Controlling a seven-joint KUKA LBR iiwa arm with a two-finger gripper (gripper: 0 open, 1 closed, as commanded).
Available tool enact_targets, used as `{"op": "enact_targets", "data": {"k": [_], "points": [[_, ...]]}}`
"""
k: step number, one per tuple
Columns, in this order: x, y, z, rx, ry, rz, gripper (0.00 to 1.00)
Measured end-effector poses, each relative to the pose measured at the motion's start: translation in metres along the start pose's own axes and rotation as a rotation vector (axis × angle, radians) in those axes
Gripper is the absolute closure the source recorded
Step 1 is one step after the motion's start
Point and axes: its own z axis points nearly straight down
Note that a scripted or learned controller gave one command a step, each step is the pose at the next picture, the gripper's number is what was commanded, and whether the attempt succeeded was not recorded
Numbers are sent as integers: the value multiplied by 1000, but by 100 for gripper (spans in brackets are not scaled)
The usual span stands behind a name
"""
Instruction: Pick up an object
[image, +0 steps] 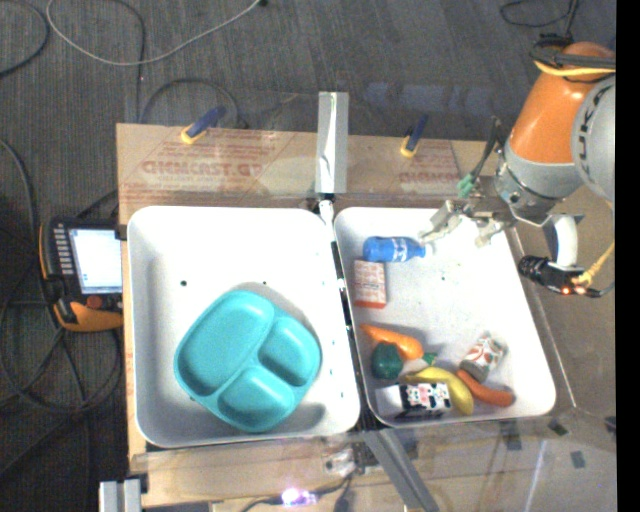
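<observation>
The gripper (462, 222), fingers spread and holding nothing, hovers over the right bin (520, 300) just beside a blue bottle (392, 249), while a teal divided plate (250, 358) fills the left bin (150, 300).

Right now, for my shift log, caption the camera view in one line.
KUKA arm's gripper hovers open over the right bin beside a blue bottle; a teal divided plate lies in the left bin.

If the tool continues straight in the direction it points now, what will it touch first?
Probably the blue bottle. The tool points down and toward the view's left, and the bottle lies just past its tips in the right bin. Its height above the bottle is unclear.
</observation>
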Motion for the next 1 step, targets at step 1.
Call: {"op": "enact_targets", "data": {"k": [1], "points": [[-10, 18, 117, -2, -3, -144, 0]]}}
